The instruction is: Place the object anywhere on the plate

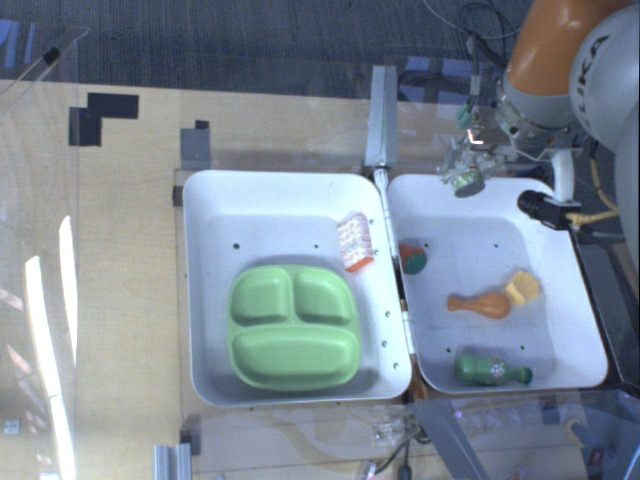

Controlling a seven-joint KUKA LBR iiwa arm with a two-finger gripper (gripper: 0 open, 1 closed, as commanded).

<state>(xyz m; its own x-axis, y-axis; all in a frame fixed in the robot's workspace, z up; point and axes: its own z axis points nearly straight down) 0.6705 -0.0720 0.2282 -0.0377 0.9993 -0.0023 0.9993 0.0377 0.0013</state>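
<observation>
Camera view. Left bin bears a green plate with three compartments in its near half; a small white-and-orange packet lies just beyond the plate's far right corner, against the bin wall. Right bin holds a brush, a green bottle near the front, and a small green-and-red item by the left wall. The gripper hangs over the right bin's far rim with something pale greenish at its tip; whether this is held cannot be told. Risks: an uncertain grasp could drop the object during the crossing to the left; a release too far back would land by the packet, off the plate.
</observation>
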